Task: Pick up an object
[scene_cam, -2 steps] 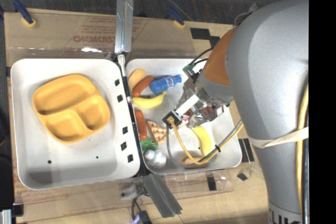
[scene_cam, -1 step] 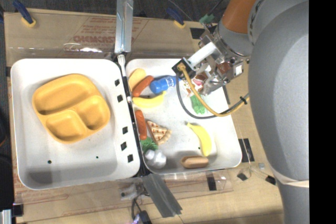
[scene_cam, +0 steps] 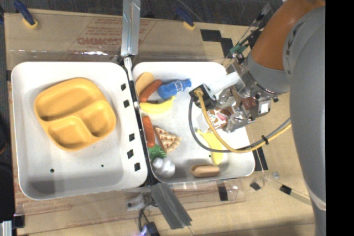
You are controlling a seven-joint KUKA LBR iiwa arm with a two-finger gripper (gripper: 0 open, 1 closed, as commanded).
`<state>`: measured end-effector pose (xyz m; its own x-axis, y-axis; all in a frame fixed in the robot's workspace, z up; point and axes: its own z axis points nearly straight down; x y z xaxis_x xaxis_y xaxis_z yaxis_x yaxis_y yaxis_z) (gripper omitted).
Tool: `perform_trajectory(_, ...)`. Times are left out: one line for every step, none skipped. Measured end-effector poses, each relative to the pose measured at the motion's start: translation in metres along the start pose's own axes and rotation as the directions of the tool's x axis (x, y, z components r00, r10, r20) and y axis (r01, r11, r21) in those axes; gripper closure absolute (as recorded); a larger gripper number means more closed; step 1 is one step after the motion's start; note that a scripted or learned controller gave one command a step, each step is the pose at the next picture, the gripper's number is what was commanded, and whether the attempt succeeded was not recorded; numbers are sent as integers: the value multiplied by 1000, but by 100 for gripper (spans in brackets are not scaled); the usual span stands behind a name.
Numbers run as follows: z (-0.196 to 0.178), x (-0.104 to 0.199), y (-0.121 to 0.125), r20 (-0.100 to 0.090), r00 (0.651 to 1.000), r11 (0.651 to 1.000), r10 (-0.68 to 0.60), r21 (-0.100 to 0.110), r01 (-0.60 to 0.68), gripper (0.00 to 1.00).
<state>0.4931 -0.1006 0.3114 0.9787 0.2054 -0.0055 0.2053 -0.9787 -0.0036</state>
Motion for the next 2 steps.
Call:
perform_trajectory(15,-2,44,1,993,993,-118,2,118,100)
perform_trajectory(-63,116,3,-5,988,988,-157,-2,157,100)
